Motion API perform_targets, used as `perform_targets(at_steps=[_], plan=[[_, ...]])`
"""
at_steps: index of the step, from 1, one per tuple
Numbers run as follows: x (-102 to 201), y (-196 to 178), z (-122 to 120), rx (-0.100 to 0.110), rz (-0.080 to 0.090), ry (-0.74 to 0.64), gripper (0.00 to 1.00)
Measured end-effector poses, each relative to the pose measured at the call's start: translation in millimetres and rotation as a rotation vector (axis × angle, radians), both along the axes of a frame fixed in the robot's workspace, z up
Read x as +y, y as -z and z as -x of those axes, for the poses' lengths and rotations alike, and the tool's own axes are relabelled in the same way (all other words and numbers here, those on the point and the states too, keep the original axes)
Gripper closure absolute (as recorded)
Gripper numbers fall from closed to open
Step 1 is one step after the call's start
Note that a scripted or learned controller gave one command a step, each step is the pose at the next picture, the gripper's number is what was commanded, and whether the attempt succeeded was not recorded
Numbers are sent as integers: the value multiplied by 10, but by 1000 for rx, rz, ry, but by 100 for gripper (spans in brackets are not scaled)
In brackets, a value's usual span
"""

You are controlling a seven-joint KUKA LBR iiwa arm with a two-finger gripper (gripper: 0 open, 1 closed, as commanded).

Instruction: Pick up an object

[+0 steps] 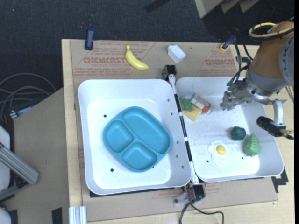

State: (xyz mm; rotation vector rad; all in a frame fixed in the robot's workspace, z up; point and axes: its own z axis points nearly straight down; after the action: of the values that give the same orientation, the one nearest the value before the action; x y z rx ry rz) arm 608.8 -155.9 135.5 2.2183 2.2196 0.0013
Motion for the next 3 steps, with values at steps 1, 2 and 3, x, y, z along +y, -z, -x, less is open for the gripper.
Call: perform_targets(at_steps=[1,2,3], plan=[[7,9,4,2,-1,0,0],[-378,264,411,6,-2,2,0],[-253,517,780,5,-3,1,0]])
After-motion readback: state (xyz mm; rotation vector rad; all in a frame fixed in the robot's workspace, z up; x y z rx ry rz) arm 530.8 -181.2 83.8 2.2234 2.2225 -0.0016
